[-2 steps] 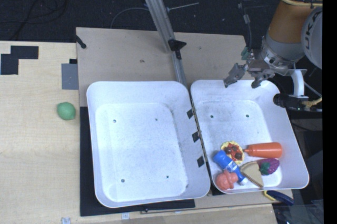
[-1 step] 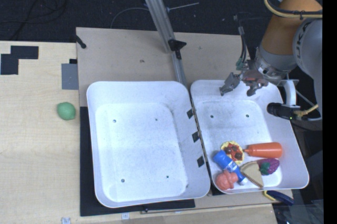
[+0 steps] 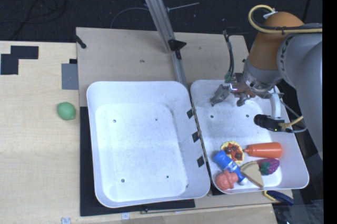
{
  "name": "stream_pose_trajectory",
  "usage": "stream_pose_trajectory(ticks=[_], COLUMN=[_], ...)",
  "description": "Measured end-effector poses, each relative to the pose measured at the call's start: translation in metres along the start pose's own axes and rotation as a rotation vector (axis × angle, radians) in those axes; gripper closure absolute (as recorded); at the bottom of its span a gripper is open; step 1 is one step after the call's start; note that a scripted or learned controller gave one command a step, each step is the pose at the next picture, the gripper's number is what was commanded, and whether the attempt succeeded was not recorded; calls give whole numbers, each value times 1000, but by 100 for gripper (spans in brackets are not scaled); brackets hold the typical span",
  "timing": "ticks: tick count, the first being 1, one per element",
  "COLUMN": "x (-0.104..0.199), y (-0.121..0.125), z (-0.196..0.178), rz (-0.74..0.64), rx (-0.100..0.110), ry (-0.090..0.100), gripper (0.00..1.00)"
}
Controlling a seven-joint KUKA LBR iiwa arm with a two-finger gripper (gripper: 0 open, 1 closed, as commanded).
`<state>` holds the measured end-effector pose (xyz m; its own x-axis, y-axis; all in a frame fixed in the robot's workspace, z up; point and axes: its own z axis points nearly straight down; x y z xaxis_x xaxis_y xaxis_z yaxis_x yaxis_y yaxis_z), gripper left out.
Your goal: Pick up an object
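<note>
Two white bins sit side by side on the bench, and we read them from the left. Well left of both, on the bare wood, a green ball (image 3: 66, 111) lies alone, too far off to matter. Next comes the left bin (image 3: 105, 92), with nothing in it that we can see. A slanted metal bar (image 3: 160, 12) rises from the far side, between the two bins. The right bin (image 3: 206, 92) holds all the toys, bunched in its near right corner: a red lump (image 3: 226, 180) nearest us, a blue piece (image 3: 226, 160) just beyond it, a red-and-yellow disc (image 3: 232, 151) touching that, a tan wedge (image 3: 253, 174) to their right, a purple berry (image 3: 269, 166) beside the wedge, and an orange bottle (image 3: 263, 150) lying on its side at the far edge of the pile. The gripper (image 3: 231, 94) hangs over the far part of this bin, above bare floor, with its fingers spread apart and nothing between them. So the pile lies toward us and a little to the right of the gripper, well apart from it. We judge the bottle the likeliest pick, being the closest and the least crowded; its long axis runs left to right, cap to the left, so the jaws would best close across it from far and near. No grasp has begun yet.
</note>
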<state>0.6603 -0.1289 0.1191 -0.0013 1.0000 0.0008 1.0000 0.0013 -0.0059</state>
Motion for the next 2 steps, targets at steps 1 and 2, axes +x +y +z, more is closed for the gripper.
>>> stream_pose_trajectory(ticks=[1,2], x=[1,1], y=[-1,0], z=[30,18], rz=[0,0], rx=[-3,-6], ry=[-1,-1], gripper=[0,100])
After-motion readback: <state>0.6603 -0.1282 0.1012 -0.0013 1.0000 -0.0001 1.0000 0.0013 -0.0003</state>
